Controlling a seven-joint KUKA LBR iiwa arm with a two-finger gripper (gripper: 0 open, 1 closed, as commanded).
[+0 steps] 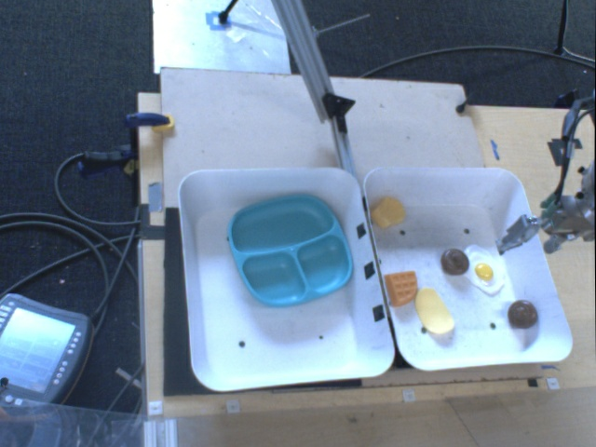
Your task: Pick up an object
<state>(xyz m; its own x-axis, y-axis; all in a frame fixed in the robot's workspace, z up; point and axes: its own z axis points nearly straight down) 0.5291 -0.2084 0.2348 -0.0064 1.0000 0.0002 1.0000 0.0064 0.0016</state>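
Note:
The right bin (438,186) holds several small toy foods. A yellow-orange chunk (388,212) lies near its back left corner. A brown ball (454,262) sits beside a fried egg (484,273) in the middle. An orange waffle square (401,288) and a pale yellow oval piece (434,312) lie at the front left. A second brown ball (522,315) rests at the front right. My gripper (529,242) hangs over the bin's right wall, above and to the right of the egg. It is open, and nothing sits between its fingers.
The left bin (209,324) holds a blue divided plate (291,249). A metal pole (312,59) slants down from the top to the seam between the bins. Cables and a teach pendant (37,343) lie off the bench at left.

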